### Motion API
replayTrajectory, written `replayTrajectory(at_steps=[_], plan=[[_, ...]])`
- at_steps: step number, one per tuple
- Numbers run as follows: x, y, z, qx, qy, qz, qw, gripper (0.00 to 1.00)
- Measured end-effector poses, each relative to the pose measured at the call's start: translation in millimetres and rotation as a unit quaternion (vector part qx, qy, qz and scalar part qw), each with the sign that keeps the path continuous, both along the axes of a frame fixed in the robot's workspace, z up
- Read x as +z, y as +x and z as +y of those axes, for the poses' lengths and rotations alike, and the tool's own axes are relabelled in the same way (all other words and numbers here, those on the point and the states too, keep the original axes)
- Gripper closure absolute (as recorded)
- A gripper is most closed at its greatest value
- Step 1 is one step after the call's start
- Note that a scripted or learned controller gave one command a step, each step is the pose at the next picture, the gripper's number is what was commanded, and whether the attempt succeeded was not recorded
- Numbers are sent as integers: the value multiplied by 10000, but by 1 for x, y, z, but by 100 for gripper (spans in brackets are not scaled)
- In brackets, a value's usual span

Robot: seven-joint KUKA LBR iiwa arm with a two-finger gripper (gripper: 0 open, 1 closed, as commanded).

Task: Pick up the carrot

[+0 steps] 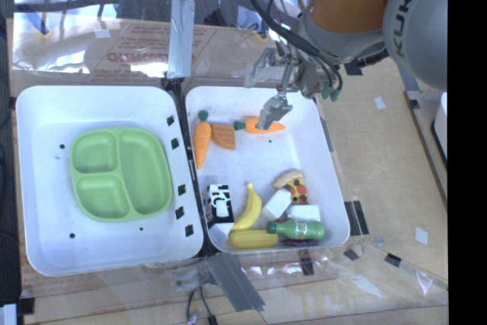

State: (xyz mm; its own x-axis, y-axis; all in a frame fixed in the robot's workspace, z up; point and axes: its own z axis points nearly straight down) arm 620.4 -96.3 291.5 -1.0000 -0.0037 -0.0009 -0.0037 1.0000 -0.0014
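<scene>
The gripper point(272, 112) hangs over the upper part of the right bin point(329, 164), at about twelve o'clock of that bin, and its tip sits right on or just above a small carrot point(265, 127) that lies flat with its green end pointing toward nine o'clock. Whether the carrot is actually pinched I cannot tell; the gripper body hides the contact. A second, larger carrot point(202, 143) lies near the bin's left wall at about ten o'clock, its leafy top toward twelve, with a brown waffle-like piece point(224, 136) just beside it. Either carrot looks like a light, rigid plastic toy: smooth and a little slippery, tapering to a point, so it would likely squirt out if squeezed near the thin end. My judgement is that the best hold is across the thick middle, with the grip set crosswise to its length. Toward six o'clock of the bin sit a banana point(249, 208), a green bottle point(298, 230), a pizza slice point(289, 180) and a black-and-white toy car point(221, 203), well apart from both carrots and no hindrance. The left bin point(38, 186) holds a green divided plate point(122, 173).
</scene>
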Motion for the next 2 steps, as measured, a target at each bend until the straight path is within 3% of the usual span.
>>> replayTrajectory(at_steps=[1, 2], plan=[[-119, 26, -35, -1257, 7, 34, 9921, 0], [-202, 18, -14, -425, 14, 27, 9991, 0]])
